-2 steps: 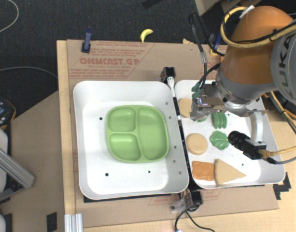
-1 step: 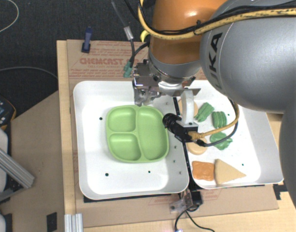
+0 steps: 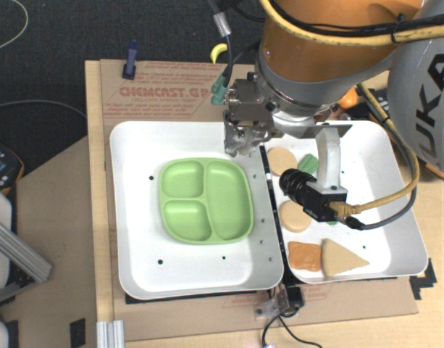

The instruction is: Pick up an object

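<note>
Gripper (image 3: 240, 145) hovers at the left bin's (image 3: 135, 267) top right, beside the green divided plate (image 3: 206, 199), nothing visibly held. Approach stage, I'd say; next, drop squarely onto the plate's rim or cross to the right bin's (image 3: 403, 245) food pieces.

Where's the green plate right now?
In the camera view, the green plate lies flat in the middle of the left bin, with the gripper hanging just above its upper right corner.

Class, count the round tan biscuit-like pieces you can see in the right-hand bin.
2: one round piece near the bin's upper left, another lower down beside the black camera. The arm may hide more.
</note>
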Robot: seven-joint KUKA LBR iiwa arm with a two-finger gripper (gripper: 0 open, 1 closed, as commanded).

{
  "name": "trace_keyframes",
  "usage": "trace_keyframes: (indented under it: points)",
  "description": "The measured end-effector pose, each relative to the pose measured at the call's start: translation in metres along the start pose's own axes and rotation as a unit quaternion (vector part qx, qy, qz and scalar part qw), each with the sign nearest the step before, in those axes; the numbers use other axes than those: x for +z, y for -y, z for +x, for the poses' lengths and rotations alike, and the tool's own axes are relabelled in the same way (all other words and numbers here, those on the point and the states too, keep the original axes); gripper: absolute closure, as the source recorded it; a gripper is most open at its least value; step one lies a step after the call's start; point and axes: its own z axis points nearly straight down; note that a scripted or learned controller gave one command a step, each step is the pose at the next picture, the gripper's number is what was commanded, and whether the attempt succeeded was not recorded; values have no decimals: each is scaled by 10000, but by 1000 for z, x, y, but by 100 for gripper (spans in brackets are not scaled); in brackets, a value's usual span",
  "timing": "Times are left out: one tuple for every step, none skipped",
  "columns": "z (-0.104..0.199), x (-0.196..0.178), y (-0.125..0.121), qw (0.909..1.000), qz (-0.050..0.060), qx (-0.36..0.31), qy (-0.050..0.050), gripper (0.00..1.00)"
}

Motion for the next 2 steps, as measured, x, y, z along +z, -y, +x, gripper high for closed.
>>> trace_keyframes:
  points:
    - [-33,63,6,9999,92,44,45,100]
    - [-34,1,4,10000,16,20,21,100]
